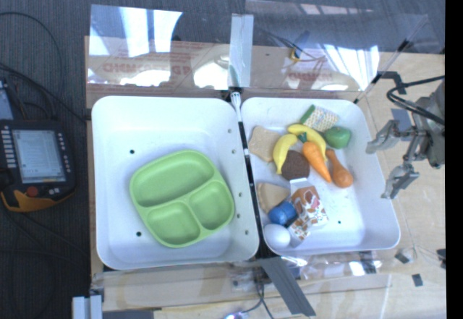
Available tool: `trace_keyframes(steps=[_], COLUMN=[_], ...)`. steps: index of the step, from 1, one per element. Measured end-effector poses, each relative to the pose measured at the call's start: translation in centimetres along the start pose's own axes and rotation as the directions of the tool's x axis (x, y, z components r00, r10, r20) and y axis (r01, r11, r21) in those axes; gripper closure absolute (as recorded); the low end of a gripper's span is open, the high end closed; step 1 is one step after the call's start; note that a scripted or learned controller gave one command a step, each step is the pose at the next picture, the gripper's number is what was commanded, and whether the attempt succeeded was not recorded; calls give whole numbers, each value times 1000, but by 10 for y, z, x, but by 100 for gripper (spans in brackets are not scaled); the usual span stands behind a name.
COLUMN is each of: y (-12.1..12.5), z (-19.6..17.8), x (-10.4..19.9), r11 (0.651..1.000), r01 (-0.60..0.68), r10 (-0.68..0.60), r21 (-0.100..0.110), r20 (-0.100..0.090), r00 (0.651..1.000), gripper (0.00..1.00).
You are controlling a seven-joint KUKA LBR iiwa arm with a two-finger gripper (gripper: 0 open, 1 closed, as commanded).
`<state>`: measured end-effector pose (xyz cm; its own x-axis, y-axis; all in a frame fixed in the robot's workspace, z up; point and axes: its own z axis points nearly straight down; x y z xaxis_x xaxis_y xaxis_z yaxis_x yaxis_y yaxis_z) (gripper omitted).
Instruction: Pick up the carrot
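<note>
Carrot (316, 159) lies well left of the gripper (393, 163), untouched, among other food. It is orange, tapered, lying aslant. Gripper fingers stand spread, holding nothing.

A robotics lab: clear shield panels (329, 39) stand behind two white bins (108, 166), a teach pendant (36, 158) lies left.

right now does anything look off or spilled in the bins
Nothing spilled. The toy food is heaped in the right bin, the carrot wedged between banana and other pieces. The green tray sits askew in the left bin.
</note>
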<state>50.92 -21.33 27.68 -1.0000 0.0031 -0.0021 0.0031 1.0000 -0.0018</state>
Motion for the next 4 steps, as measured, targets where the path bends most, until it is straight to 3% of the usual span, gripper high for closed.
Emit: trace_keyframes(steps=[1, 2, 3, 4], y=[29, 37, 38, 69], z=[143, 186, 174, 76], x=[-26, -49, -52, -68], r11=[1000, 996, 996, 987], r01=[-26, -93, -91, -162], r10=[26, 93, 91, 162], r21=[-5, 2, 6, -1], r20=[-14, 8, 18, 10], r00=[1000, 996, 996, 987], gripper=[0, 0, 100, 100])
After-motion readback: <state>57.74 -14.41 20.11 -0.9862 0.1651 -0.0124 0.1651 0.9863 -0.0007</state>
